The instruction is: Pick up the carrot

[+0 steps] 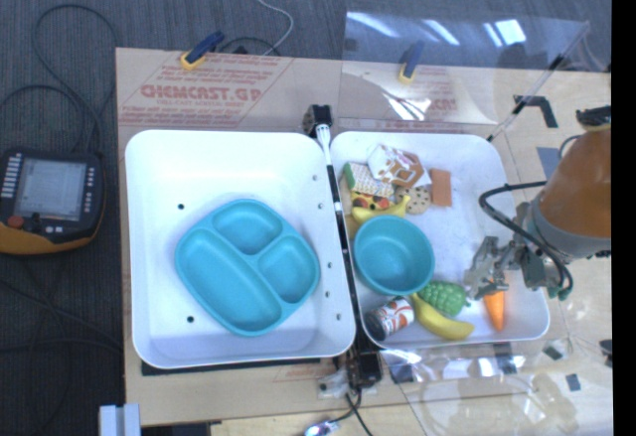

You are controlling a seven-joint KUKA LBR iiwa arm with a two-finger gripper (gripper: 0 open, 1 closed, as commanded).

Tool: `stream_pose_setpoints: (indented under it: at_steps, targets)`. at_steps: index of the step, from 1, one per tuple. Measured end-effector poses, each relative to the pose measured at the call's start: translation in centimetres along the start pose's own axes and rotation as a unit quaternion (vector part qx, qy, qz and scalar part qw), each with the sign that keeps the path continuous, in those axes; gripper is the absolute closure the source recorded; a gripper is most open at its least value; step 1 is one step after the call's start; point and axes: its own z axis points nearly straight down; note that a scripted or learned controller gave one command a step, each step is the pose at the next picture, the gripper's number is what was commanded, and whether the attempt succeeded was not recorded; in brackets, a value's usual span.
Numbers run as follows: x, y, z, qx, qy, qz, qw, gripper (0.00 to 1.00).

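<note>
The carrot is lying in the right bin, close to that bin's near right corner, with its fat end up toward the gripper and its point running down toward the bin's near wall – so its long axis is standing roughly square to that near edge. The gripper is hanging just above the carrot's upper end, reaching in from the bin's right side under the grey and orange arm. Whether it is spread or closed I cannot tell, and nothing is sitting visibly within its grasp, so I am judging the carrot as not yet held. The relation that is mattering here is simple: the carrot is lying just toward the near wall from the gripper tip, almost under it, touching or nearly so. A short drop and a small shift toward the near edge would likely be bringing the grasp across the carrot's width rather than along its length. Just beside the carrot, toward the bin's middle, a banana and a green vegetable are crowding in, with a blue bowl further toward the bin's left wall. That crowding – and the near wall itself – is leaving little room, in my judgement, for a wide approach. The left bin is carrying a blue divided plate.
</note>
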Motion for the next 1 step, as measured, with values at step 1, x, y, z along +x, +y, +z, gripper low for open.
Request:
stream_pose_setpoints:
  at_steps: [1]
  targets:
    - [0.07, 0.02, 0.09, 0.0, 0.001, 0.0, 1.0, 0.0]
